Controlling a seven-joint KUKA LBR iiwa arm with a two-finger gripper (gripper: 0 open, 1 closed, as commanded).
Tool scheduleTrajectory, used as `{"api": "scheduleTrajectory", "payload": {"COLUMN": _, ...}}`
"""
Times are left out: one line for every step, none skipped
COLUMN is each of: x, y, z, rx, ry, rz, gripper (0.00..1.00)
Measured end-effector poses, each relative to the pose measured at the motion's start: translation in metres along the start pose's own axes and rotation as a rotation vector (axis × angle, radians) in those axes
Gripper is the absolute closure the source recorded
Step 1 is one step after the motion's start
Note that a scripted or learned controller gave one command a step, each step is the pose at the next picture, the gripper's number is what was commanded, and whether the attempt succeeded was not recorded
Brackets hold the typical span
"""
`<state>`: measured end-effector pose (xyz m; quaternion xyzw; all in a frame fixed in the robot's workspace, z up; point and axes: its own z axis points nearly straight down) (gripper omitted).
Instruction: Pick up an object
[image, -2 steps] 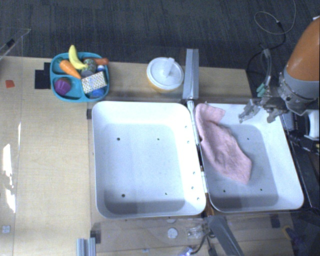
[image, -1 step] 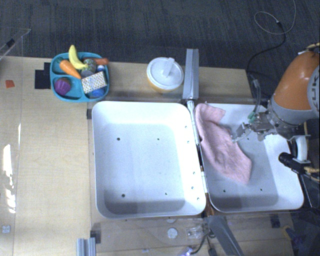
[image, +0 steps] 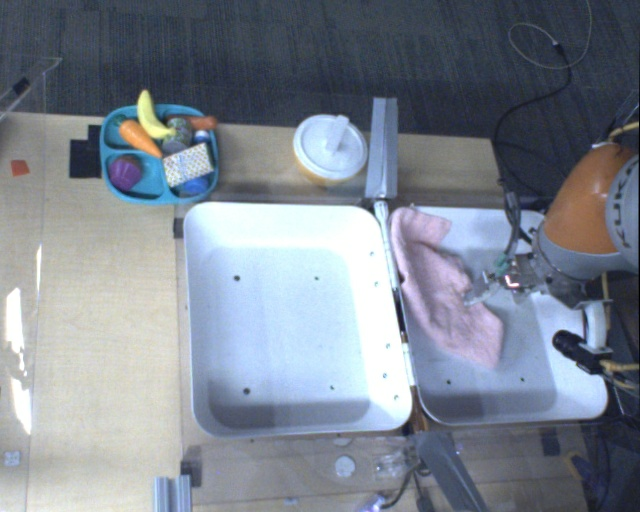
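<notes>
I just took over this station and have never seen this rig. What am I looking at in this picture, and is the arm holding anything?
One camera looks down at a slant on a bench. The grey and orange robot arm reaches in from the right; its gripper sits at the edge of a pink cloth lying in the right bin. Whether it grips the cloth cannot be told. The left bin sits beside it. Behind are a blue tray of toy food and a round lidded tub.
</notes>
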<state>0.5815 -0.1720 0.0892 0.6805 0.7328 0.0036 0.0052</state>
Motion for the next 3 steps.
{"api": "scheduleTrajectory", "payload": {"x": 0.025, "y": -0.032, "z": -0.001, "rx": -0.002, "ry": -0.001, "rz": -0.128, "gripper": 0.0}}
{"api": "scheduleTrajectory", "payload": {"x": -0.025, "y": -0.013, "z": 0.0, "rx": 0.002, "ry": -0.001, "rz": 0.078, "gripper": 0.0}}
{"api": "scheduleTrajectory", "payload": {"x": 0.02, "y": -0.008, "z": 0.0, "rx": -0.001, "ry": -0.001, "rz": -0.09, "gripper": 0.0}}
